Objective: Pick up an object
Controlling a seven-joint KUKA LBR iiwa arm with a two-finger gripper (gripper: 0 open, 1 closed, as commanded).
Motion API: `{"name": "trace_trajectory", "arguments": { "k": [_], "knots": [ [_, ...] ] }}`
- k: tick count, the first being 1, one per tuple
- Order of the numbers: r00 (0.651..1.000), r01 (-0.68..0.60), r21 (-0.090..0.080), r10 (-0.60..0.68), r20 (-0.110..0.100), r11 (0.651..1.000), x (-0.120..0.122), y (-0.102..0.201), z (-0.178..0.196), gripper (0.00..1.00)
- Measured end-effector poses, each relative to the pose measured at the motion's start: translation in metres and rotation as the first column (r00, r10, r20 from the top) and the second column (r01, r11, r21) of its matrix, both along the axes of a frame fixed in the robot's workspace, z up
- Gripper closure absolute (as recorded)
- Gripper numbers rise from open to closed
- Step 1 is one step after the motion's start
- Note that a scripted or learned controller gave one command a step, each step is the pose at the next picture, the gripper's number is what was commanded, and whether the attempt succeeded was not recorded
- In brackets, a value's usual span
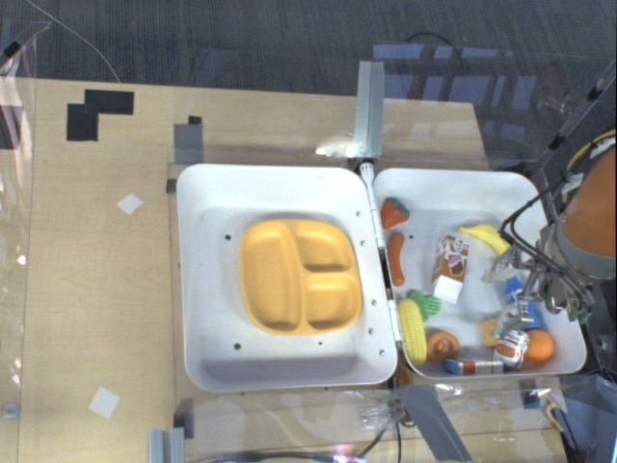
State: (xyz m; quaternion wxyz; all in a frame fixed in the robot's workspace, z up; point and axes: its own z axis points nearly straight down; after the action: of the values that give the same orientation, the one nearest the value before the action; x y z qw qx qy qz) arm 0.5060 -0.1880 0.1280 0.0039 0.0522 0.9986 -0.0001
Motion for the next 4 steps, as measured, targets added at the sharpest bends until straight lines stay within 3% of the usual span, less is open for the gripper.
{"name": "trace_trajectory", "arguments": {
  "k": [1,2,3,4],
  "knots": [
    [0.999,0.032,0.002,-0.032,-0.006,0.999,-0.011,0.023,-0.022,0.00],
    [0.972,0.236,0.003,-0.236,0.007,0.972,0.090,0.036,-0.040,0.00],
    [0.874,0.484,-0.017,-0.485,-0.047,0.875,0.137,0.085,-0.036,0.00],
    [0.955,0.292,-0.019,-0.293,-0.040,0.956,0.144,0.085,-0.041,0.00]
  ]
}}
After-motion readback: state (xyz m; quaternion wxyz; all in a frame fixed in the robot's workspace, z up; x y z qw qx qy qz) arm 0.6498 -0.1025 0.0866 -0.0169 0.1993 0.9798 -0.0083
